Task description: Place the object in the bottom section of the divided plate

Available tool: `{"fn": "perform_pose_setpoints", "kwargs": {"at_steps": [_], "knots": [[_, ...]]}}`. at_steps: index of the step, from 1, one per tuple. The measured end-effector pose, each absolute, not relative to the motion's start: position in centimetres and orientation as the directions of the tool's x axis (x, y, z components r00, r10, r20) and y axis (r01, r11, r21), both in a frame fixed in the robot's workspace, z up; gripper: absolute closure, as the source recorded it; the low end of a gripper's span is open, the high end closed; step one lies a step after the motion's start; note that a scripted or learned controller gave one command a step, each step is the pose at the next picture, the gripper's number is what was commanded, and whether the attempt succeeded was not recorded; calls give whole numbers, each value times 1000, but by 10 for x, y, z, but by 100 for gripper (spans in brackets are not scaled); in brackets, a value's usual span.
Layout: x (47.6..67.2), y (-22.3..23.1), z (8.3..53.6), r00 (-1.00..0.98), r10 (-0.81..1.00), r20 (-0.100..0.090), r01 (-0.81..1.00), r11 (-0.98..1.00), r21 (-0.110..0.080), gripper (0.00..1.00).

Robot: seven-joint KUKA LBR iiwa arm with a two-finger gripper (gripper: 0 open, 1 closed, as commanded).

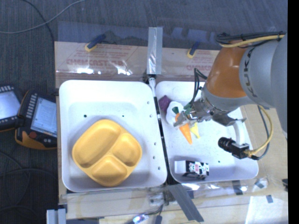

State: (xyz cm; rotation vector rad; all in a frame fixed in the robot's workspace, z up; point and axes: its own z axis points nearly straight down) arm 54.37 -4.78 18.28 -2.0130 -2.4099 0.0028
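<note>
Orange carrot toy (187, 132), tapered, lying in right bin; claw (190, 117) grip unclear.

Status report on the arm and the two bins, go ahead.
Gripper low in right bin, over the orange carrot toy; grasp unconfirmed. Yellow divided plate in left bin, nothing on it. Purple toy and black-and-white toy also in right bin.

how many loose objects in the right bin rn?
4, maybe more under the arm: purple piece by the divider, white-green item beside it, orange carrot mid-bin under the gripper, black-and-white toy near the front wall.
</note>
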Motion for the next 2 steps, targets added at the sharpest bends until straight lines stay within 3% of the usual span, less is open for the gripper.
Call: {"fn": "perform_pose_setpoints", "kwargs": {"at_steps": [1, 2], "knots": [[509, 8, 183, -209, 978, 0, 978, 209, -4, 100], [484, 81, 231, -112, 994, -1, 994, 112, -3, 100]]}}
